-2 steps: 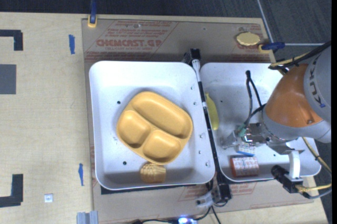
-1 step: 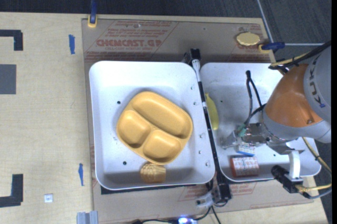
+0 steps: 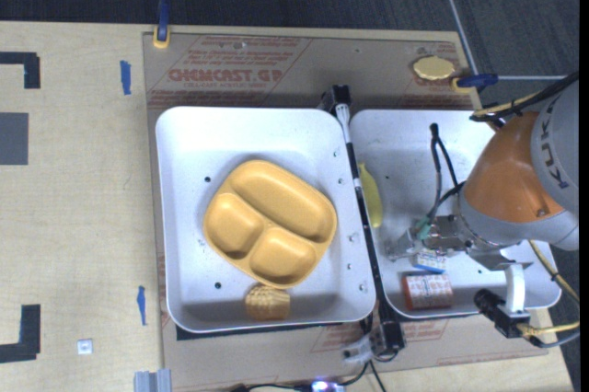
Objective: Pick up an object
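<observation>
One end effector [image 3: 425, 238] just above red box [image 3: 428, 291]

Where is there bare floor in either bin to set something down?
Left bin: the yellow divided tray takes the middle; bare floor runs along the far wall and down the left wall. The near edge is tight beside the small tan object. Right bin: the far part beyond the banana is bare; the near part is crowded by the arm and the red-and-white box.
</observation>
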Robot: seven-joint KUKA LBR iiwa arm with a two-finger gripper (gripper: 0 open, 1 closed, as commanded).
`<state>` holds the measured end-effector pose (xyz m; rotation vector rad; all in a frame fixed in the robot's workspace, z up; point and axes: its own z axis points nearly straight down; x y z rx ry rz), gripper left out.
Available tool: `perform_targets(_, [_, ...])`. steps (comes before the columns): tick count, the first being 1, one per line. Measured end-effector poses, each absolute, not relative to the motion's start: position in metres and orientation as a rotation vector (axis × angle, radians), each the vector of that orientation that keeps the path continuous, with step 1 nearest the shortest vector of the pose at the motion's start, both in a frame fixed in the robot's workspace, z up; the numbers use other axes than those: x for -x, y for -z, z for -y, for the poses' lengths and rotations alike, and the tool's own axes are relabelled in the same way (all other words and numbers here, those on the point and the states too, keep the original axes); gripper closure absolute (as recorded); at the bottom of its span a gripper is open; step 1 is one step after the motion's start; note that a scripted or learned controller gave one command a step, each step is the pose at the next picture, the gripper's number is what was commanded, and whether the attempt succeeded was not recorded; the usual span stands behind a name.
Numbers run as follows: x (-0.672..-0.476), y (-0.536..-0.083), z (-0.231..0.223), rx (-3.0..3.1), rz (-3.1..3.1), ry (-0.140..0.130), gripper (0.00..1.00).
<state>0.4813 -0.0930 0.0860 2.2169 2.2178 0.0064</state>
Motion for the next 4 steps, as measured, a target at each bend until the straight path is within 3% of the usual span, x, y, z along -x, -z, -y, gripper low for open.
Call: perform_targets(4, [-0.4812,-0.086,0.0932,-2.217,-2.217,-0.005,0.0])
